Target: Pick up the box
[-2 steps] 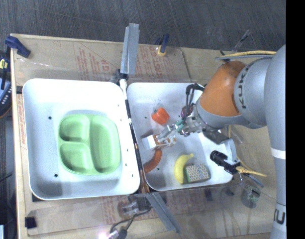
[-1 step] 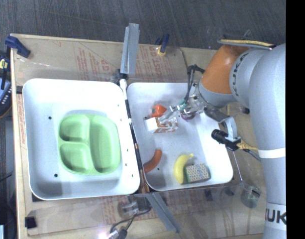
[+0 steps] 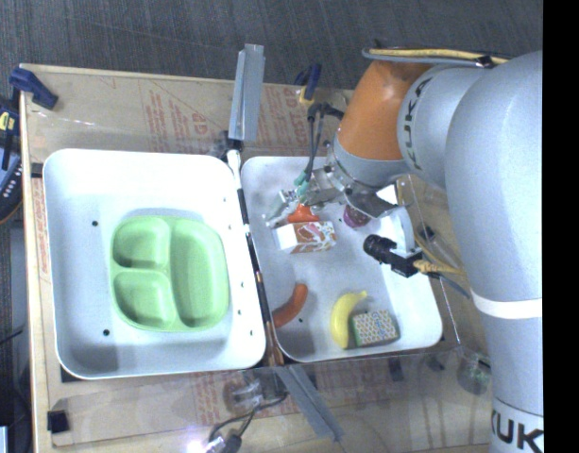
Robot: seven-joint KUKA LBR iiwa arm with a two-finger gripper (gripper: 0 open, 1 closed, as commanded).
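The box [image 3: 310,237] is a small white carton with orange-red print, lying in the upper middle of the right bin [image 3: 417,295]. My gripper [image 3: 291,202] hangs over the bin's upper left part, just above and to the left of the box, at or very near its top edge. The grey arm with its orange band comes in from the right and hides the bin's far right corner. From this slant I cannot make out whether the box is held.
The right bin also holds a brown sausage [image 3: 289,305], a yellow banana [image 3: 343,317], a patterned sponge-like block [image 3: 374,327] and a small purple item [image 3: 355,217]. A green divided plate [image 3: 169,272] lies in the left bin [image 3: 72,187]. A black part [image 3: 388,253] juts from the arm.
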